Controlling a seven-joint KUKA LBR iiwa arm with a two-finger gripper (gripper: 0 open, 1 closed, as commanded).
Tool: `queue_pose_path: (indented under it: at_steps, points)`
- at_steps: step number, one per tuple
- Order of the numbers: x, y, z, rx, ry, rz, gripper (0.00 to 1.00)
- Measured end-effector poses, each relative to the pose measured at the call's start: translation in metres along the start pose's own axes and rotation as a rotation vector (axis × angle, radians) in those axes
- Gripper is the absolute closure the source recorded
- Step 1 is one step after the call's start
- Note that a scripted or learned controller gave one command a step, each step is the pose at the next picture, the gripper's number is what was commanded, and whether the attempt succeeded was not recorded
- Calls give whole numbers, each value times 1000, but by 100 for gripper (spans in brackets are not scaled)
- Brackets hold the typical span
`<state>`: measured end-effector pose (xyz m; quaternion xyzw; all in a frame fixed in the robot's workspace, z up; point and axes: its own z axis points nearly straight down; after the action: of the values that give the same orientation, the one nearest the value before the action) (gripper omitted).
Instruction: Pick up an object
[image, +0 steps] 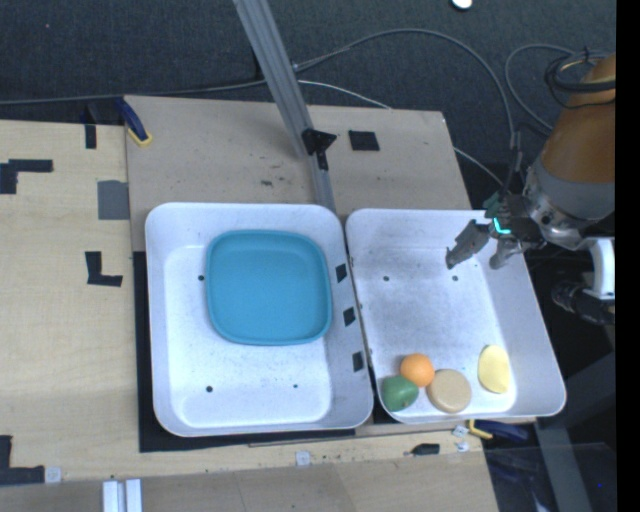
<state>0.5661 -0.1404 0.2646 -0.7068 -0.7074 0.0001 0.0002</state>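
Camera view: claw open, empty.

2 bins side by side on the bench. Left bin holds 1 plate, lying flat in its middle, nearer the far wall than the near one. Right bin touches the left bin along their shared edge. 4 small objects sit clustered in the right bin's near corner: a rounded object leftmost, a ball just behind and right of it, a disc-like object touching the ball on its right, an oval object farthest right, slightly apart. Gripper sits over the right bin's far right edge, well apart from the cluster. A pole slants across the bench behind the bins.
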Motion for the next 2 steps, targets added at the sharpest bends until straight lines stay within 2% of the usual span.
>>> queue_pose_path:
  at_steps: [1,2]
  points:
    - [0,0,0,0,0,0,0]
    - [3,-8,46,3,0,0,0]
